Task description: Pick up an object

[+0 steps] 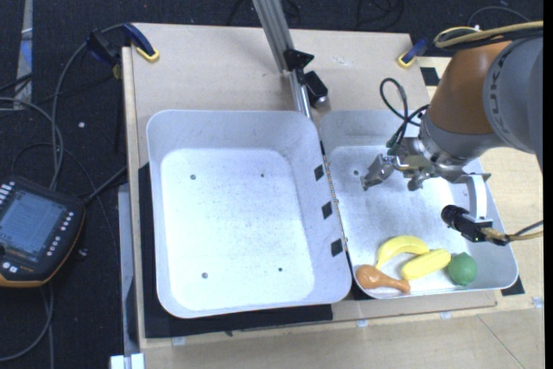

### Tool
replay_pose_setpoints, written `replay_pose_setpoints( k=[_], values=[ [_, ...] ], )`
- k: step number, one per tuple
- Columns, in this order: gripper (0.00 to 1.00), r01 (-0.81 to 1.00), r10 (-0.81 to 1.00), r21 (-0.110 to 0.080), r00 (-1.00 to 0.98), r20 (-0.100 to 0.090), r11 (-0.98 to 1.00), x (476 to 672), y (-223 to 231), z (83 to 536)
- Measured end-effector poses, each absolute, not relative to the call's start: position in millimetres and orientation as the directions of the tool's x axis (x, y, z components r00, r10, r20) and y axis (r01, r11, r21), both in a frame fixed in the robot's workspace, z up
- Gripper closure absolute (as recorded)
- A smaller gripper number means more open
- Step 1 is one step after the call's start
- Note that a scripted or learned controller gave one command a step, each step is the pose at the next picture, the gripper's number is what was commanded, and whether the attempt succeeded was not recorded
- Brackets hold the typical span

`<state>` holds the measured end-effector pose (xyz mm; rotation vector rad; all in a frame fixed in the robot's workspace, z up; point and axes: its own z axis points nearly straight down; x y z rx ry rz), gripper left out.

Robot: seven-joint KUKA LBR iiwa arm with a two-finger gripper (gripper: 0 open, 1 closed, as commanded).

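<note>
The right bin holds its objects along the near edge. They are a curved yellow banana, a second yellow piece lying against it, a green ball in the near right corner, and an orange pear-shaped piece. My gripper hangs over the middle of this bin, well behind the objects. Its two fingers are spread apart with nothing between them, so it is open. The grey and orange arm reaches in from the right.
The left bin sits beside the right one, their rims overlapping in the middle. A slanted metal pole rises from the back of the bench. Blue-and-yellow clamps grip the back corners. A teach pendant lies on the floor at left.
</note>
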<state>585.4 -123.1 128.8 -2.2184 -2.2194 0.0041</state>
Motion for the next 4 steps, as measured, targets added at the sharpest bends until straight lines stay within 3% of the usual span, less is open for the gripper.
replay_pose_setpoints(
  k=[1, 2, 4],
  values=[
    [0.0, 1.0, 1.0, -0.003, 0.0, 0.0, 0.0, 584.7, -122.8, 93.5],
    [1.0, 1.0, 1.0, 0.0, 0.0, 0.0, 0.0, 585.6, -122.9, 105.5],
    [1.0, 1.0, 1.0, 0.005, 0.0, -0.001, 0.0, 591.4, -126.8, 211.5]
  ],
)
